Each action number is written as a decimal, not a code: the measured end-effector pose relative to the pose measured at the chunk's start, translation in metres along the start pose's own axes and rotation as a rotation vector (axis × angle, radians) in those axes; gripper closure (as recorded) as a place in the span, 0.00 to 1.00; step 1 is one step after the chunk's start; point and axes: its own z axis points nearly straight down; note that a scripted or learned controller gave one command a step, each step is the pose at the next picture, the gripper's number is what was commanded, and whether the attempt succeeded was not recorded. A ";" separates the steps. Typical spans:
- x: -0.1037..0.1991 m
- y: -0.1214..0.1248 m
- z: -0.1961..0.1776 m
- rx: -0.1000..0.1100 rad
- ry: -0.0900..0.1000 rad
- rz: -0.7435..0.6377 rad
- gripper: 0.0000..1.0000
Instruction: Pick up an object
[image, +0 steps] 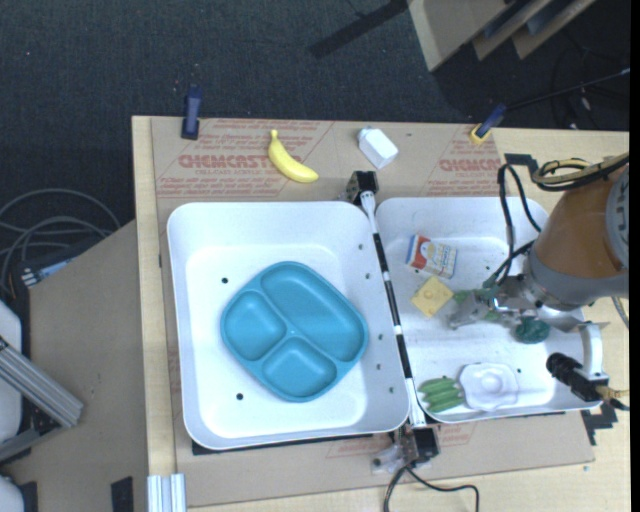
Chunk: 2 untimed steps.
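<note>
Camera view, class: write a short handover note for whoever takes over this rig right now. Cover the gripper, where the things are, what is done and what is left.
Gripper: low in the right bin, near a yellow block; whether it is open or shut cannot be told.
Right bin also holds a small carton, a green item and a white item near the front wall.
Left bin holds a blue divided plate.
A banana lies on the bench behind the bins.
Done: arm is down among the objects. Left: nothing is seen lifted; a pick is not yet confirmed.
</note>
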 end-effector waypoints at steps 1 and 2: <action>0.025 0.051 -0.003 -0.003 -0.001 0.000 0.00; 0.025 0.051 -0.013 -0.004 -0.003 0.000 1.00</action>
